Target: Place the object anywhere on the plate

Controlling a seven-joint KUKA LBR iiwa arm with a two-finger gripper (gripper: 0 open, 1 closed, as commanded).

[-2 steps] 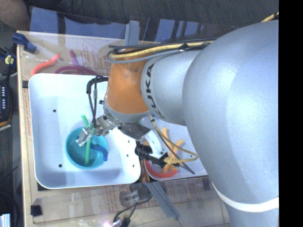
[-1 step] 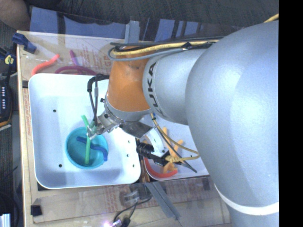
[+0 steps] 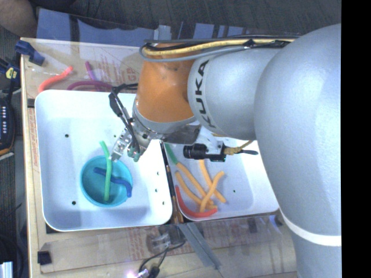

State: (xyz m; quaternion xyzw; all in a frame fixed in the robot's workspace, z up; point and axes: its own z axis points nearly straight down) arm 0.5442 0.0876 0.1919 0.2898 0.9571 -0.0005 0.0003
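A round blue plate (image 3: pixel 88 185) lies in the left white bin (image 3: pixel 58 155), toward its front. A thin green stick (image 3: pixel 106 175) rests across the plate, its far end poking out over the rim toward the gripper. A small blue curved piece (image 3: pixel 122 184) also lies on the plate, right of the stick. My gripper (image 3: pixel 127 152) hangs just beyond the plate's far right rim, a little right of the stick's far end. It stands open with nothing between its fingers.
The right bin (image 3: pixel 249 196) holds several orange sticks (image 3: pixel 203 187), a red curved piece (image 3: pixel 194 211) and a green stick (image 3: pixel 170 153). The big grey arm covers much of that bin. Pink and orange pieces (image 3: pixel 87 84) lie on the bench behind the left bin.
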